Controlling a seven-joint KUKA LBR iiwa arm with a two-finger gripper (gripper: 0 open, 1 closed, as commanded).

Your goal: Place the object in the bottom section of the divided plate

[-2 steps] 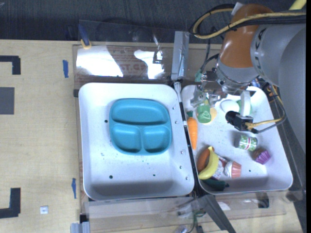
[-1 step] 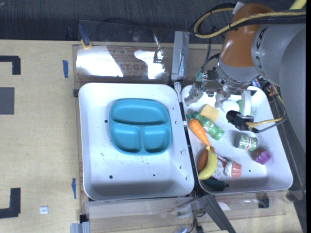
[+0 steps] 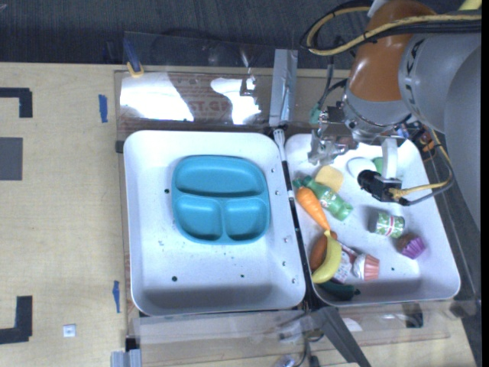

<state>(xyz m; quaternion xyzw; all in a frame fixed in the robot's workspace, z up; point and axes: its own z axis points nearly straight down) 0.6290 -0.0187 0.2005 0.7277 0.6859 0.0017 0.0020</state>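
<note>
No brand or writing can be read anywhere; the small can (image 3: 389,223) in the right bin carries a green and red label, but its print is too small to make out. The left bin (image 3: 145,228) holds a blue divided plate (image 3: 221,198), which lies flat near the bin's middle with one wide section toward the far side and two smaller sections side by side toward the near side; all three sections are bare, and a few dark specks dot the bin floor around it. The right bin (image 3: 439,270) holds the clutter: a carrot (image 3: 312,206) lying slantwise by the left wall, a green bottle (image 3: 331,202) just beside it, a pale yellow piece (image 3: 330,177) touching the bottle's far end, a banana (image 3: 329,260) curved near the front left corner, an orange-brown fruit (image 3: 316,254) tucked against the banana, a pink cupcake-like toy (image 3: 367,265) next to it, purple grapes (image 3: 412,246) toward the right, and a dark object (image 3: 345,289) at the front rim. The gripper (image 3: 327,145) hangs over the far left part of the right bin, just above the pale yellow piece, with the orange band (image 3: 382,67) above it; whether its jaws are wide or narrow I cannot tell, and nothing shows between them. A black cable end (image 3: 374,182) dangles beside the wrist.
</note>
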